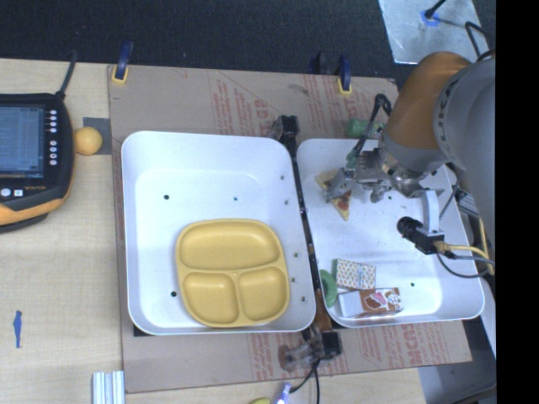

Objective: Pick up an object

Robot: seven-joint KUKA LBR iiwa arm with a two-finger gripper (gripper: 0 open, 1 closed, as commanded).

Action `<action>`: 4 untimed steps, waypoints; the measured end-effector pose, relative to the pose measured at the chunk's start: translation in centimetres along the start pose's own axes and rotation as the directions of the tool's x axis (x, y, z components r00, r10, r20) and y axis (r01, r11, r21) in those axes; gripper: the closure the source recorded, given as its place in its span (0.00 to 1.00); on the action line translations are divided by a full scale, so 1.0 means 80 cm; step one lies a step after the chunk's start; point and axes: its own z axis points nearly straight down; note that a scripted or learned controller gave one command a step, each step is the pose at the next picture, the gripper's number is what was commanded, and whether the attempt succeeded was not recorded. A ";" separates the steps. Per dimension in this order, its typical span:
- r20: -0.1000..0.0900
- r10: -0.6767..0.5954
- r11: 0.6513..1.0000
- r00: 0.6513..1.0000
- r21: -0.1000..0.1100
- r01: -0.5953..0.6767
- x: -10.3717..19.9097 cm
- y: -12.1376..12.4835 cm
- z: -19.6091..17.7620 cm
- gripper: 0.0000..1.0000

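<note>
Hand [349, 185] hangs low over the far left part of the right bin [472, 305], by a small yellow and red wedge [338, 203]; whether anything sits in its grip I cannot tell. Judging from here, the wedge lies flat and close to the bin wall, so a grab could slide off or knock it aside. Counted: two bins, one yellow tray [232, 271] in the left bin [143, 225], and two packets [354, 273] [379, 302] near the front

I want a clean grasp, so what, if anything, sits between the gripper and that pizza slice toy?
Nothing visible does: the gripper hangs right over the pizza slice toy in the right bin.
</note>
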 end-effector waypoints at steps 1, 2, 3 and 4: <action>0.001 0.006 1.000 1.000 -0.004 -0.006 0.003 0.031 0.025 0.00; 0.000 0.003 1.000 1.000 0.001 -0.003 0.003 0.031 0.012 1.00; 0.003 0.005 1.000 1.000 -0.002 -0.005 -0.025 -0.030 0.004 1.00; 0.001 0.006 1.000 1.000 -0.002 -0.006 -0.005 -0.083 -0.054 1.00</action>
